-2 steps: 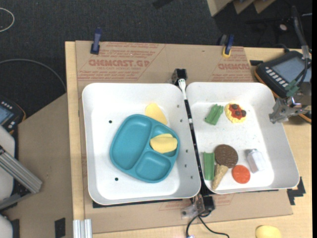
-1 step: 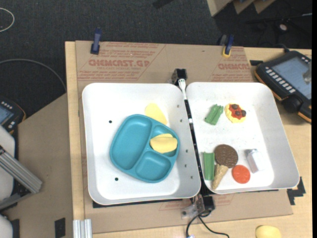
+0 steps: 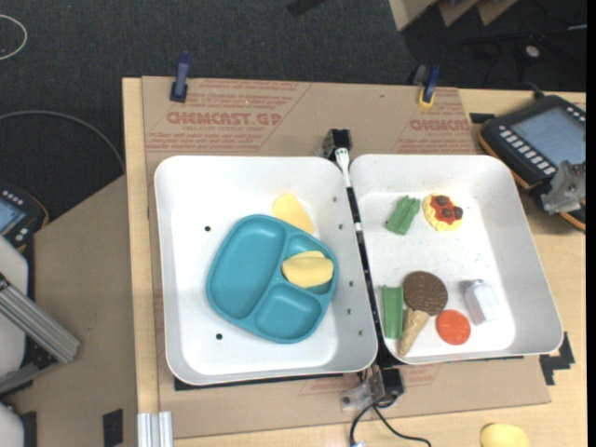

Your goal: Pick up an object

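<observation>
The left bin (image 3: 177, 250) holds a teal divided tray (image 3: 251, 287) with a pale yellow piece (image 3: 307, 268) lying in its right compartment. A second yellow piece (image 3: 293, 210) pokes out from behind the tray's far edge. In the right bin (image 3: 521, 250) lie a green piece (image 3: 402, 215), a yellow round with red topping (image 3: 443, 211), a brown round on a tan cone (image 3: 424, 293), a green stick (image 3: 392, 307), an orange-red disc (image 3: 453, 327) and a small grey-white block (image 3: 478, 301).
A dark hand-held panel (image 3: 540, 138) rests on the bench beyond the right bin, with a grey metal part (image 3: 570, 189) beside it. Clamps (image 3: 180, 77) (image 3: 427, 84) hold the cardboard sheet at the back. A yellow object (image 3: 503, 434) sits at the bottom right.
</observation>
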